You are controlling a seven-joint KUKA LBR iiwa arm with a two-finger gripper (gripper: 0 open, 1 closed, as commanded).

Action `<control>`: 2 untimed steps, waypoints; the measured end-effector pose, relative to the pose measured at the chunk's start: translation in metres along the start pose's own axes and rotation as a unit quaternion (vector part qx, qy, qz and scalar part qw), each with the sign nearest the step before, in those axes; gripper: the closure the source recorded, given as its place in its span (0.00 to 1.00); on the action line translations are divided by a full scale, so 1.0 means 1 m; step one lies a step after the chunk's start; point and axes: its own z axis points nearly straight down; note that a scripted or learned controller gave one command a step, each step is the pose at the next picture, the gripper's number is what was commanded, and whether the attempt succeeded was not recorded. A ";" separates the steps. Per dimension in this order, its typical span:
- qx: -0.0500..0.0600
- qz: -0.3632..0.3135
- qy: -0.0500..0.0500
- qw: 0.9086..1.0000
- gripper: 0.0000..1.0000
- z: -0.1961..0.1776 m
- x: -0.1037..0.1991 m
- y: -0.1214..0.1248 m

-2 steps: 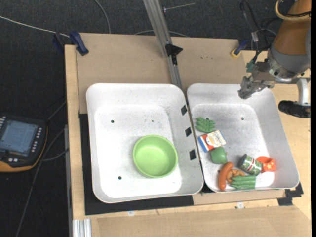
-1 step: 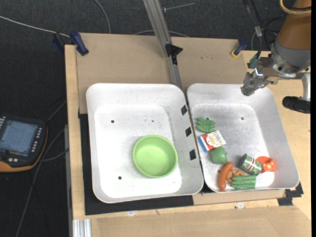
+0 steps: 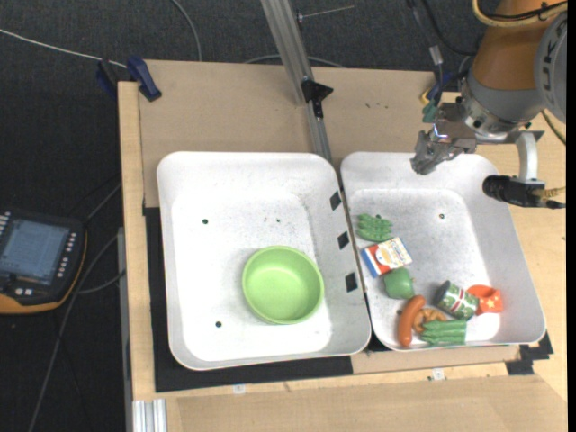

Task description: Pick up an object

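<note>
Right bin: small green leafy toy (image 3: 374, 227), white-and-red carton (image 3: 387, 256), green round toy (image 3: 399, 283), orange sausage (image 3: 409, 319)
Left bin: light green plastic bowl (image 3: 283, 283), upright

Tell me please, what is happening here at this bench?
A grey and orange robot arm reaches in from the right, its gripper over the far rim of the right bin, with nothing between its fingers. Small items, among them a can and a sausage, lie at that bin's near end. The left bin holds a green bowl.

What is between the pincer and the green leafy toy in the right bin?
Nothing but bare white bin floor, with one small dark dot off to the side. In the camera view, the pincer hangs above the bin's far edge, and the green leafy toy lies nearer.
</note>
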 end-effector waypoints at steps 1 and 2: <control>0.000 0.000 0.000 1.000 1.00 0.007 0.054 -0.016; 0.000 0.000 0.000 1.000 1.00 -0.002 0.108 -0.020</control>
